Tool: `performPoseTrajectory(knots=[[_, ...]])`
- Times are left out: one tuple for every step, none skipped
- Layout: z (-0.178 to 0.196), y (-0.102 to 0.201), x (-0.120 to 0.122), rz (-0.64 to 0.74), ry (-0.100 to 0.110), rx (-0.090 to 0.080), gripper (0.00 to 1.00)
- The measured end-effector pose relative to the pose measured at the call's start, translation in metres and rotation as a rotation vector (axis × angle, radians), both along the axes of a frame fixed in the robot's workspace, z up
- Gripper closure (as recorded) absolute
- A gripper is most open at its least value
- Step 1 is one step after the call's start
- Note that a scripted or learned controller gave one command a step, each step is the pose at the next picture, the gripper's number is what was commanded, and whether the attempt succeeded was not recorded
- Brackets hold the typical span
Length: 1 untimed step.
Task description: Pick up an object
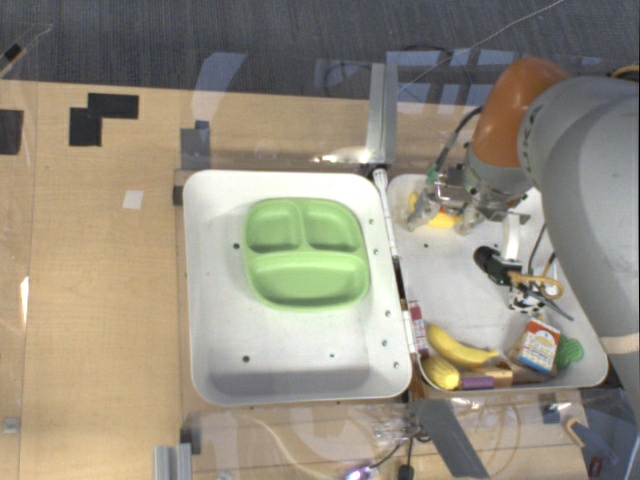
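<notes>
Reaching in from the right edge of the worktop (90, 318), the grey arm (575, 168) bends its orange-banded wrist down over the far left corner of the right bin (450, 288). The jaws hang low there, right above a small yellow object (441, 221) that lies on the bin floor near the far rim and the wall shared with the other bin. From this slant the wrist hides the tips, so I cannot tell whether the jaws are open or shut, or whether they touch the yellow object at all; it looks to be resting on the floor, not lifted.

Along the near edge of the right bin lies a banana (462, 349), with a second yellow piece (441, 373) just beside it in the near left corner and a purplish stick-like item (488, 377) against the near rim. Towards the near right corner stand a small red and white carton (538, 348) and, touching it, a green ball (570, 351). A small spotted toy (533, 290), too small to make out, lies by the right edge.

The left bin (215, 368) carries a green divided plate (305, 251), flat in its middle, well apart from the jaws.
</notes>
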<state>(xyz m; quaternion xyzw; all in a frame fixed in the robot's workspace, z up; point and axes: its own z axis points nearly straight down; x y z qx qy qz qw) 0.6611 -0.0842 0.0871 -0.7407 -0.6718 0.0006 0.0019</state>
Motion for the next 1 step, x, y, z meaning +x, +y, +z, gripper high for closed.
performPoseTrajectory(knots=[[0.0019,-0.0112,-0.0432,0.059,-0.016,-0.002,0.00]])
